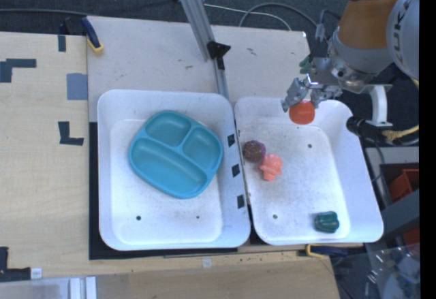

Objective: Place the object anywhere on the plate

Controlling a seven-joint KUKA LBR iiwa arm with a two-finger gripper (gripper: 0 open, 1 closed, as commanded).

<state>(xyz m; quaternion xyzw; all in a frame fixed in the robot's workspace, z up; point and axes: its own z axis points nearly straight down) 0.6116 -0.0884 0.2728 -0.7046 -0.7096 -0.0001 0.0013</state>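
Green object (326, 221) lies nearest, in the right bin's (354, 175) front corner; farther back sit 1 pink piece (271, 167) and 1 dark ball (254, 150); blue plate (176, 152) fills the left bin (112, 175); at the back, my claw (304, 103) is clamped on the orange-red ball (302, 113).

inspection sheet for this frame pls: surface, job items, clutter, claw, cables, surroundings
Surface: two white bins side by side on a wooden bench.
Job's things: blue divided plate in the left bin; orange-red round object at the claw's tip, over the right bin's far edge.
Clutter: dark reddish ball, pink piece, green object, all in the right bin.
Claw: directly above the orange object; grip not confirmable.
Cables: black loops behind the bench.
Surroundings: slanted metal rail, dark floor.
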